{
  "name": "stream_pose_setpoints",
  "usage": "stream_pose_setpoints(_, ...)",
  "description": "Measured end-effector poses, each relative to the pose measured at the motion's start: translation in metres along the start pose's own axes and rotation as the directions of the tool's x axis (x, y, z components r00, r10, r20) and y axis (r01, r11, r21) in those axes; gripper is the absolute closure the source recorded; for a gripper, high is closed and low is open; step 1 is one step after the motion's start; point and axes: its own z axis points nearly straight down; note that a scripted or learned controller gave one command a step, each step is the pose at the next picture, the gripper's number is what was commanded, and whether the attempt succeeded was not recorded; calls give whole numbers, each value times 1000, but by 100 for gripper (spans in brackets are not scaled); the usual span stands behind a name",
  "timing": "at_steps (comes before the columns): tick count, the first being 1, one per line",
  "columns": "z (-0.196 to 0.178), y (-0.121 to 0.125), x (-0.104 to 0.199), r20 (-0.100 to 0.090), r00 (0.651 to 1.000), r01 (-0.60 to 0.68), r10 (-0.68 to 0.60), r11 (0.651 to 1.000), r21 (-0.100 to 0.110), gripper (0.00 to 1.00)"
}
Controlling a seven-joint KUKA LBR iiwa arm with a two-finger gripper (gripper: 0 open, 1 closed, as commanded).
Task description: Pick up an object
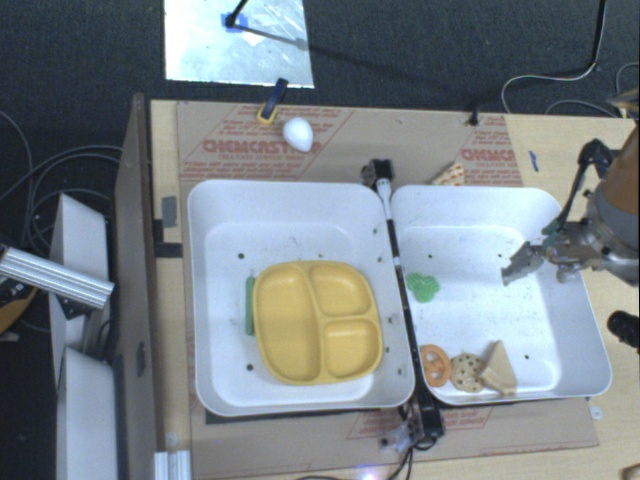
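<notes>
Two bins [300, 203]; one yellow tray [318, 320]

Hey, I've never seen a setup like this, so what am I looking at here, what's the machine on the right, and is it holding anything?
This is one picture from a camera fixed above a bench, looking down at a slant. On the bench sit two shallow white bins side by side. The left bin holds a yellow divided tray, with a green strip along its left side. The right bin holds a small green piece near its left wall and, at its front edge, a pretzel, a round cookie and a tan wedge. A white egg lies on the cardboard behind the bins.

The machine coming in from the right is a robot arm. Its gripper hangs over the right bin, apart from the items. Nothing can be seen between its jaws.
</notes>
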Motion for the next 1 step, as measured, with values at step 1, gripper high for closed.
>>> stream_pose_setpoints(1, 38, 94, 15, 1, 1000, 6, -6, 1000, -5, 0)
